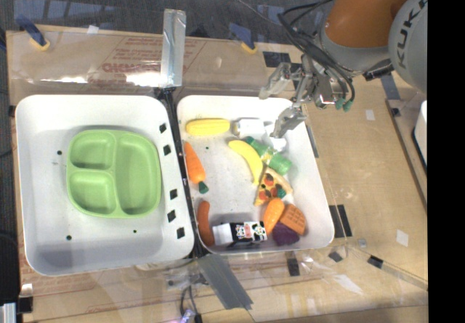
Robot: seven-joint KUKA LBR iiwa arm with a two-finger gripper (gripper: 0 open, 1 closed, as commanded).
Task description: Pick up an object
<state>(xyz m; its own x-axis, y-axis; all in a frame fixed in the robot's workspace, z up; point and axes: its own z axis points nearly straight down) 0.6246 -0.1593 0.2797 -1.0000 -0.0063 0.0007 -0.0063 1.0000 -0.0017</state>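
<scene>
Approach step, nothing grasped yet. Gripper (290, 100) hangs over the far right rim of the right bin (320, 202), metal fingers (280, 82) spread apart with nothing between them, so released. One finger tip dips toward the far right corner of that bin, close above a small white block (249, 125).

Candidate objects all sit in the right bin: corn cob (208, 126) along its far wall, banana (248, 155) mid-bin, carrot (194, 162) by its left wall, green piece (277, 162) right of the banana, pizza slice (272, 185) below that, then orange piece (272, 214) and purple piece (290, 223) at the near right corner, black-and-white carton (245, 231) and sausage (204, 221) along the near wall. Left of the right bin, the other bin holds just a green divided tray (114, 172).

Judgement: no target committed. Nearest picks are the white block or the green piece. Next move calls for dropping straight down with the open jaws straddling one item, then closing. Clutter near the banana is tight; risk of pinching two things or nudging one against the wall.
</scene>
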